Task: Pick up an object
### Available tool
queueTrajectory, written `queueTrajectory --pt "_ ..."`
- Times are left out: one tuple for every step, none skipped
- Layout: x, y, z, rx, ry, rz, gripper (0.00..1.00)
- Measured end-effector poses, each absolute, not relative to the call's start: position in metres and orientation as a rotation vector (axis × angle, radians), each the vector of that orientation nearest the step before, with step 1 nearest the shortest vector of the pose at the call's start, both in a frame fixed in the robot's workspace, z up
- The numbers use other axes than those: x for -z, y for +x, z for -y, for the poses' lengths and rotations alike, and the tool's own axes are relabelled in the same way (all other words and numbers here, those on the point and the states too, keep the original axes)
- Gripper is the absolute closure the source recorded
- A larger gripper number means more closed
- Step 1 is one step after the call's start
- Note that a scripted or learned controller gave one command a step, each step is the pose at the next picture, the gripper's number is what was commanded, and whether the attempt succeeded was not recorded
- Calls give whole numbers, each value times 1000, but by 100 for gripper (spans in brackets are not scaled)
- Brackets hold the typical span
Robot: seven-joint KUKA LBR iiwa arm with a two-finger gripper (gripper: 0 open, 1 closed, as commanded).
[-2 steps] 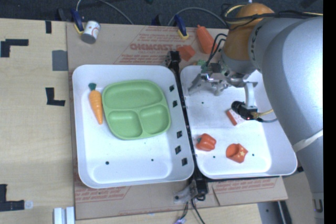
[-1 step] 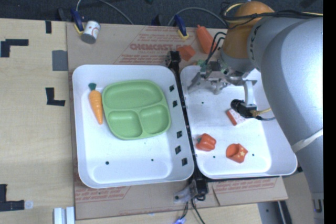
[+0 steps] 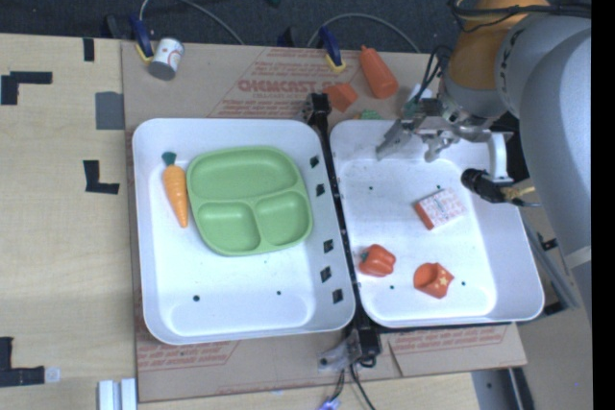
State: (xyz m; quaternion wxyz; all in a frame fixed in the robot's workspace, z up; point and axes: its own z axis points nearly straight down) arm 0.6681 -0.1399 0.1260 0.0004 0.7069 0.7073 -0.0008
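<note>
My gripper (image 3: 411,145) hangs over the far part of the right bin (image 3: 384,170), its two grey fingers spread apart and open with nothing between them. Nearer the front in that bin lie a small pink-and-white box (image 3: 440,208), an orange pepper (image 3: 378,260) and a red-orange toy piece (image 3: 433,279). The box is the closest of these, a little in front and to the right of the fingers. The left bin (image 3: 154,283) holds a green divided plate (image 3: 252,199) and a toy carrot (image 3: 175,192) beside its left edge.
Behind the bins on the cardboard lie an orange toy (image 3: 378,72), a smaller orange piece (image 3: 343,95) and a white cylinder (image 3: 166,58). Blue clips (image 3: 332,60) hold the cardboard. The arm's grey body (image 3: 557,130) covers the right side.
</note>
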Motion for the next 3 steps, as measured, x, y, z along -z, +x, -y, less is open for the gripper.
queueTrajectory --pt "-86 605 168 1 2220 -2221 0" --pt "-87 564 186 -3 2216 -2218 0" --pt "-97 565 186 -4 2215 -2218 100"
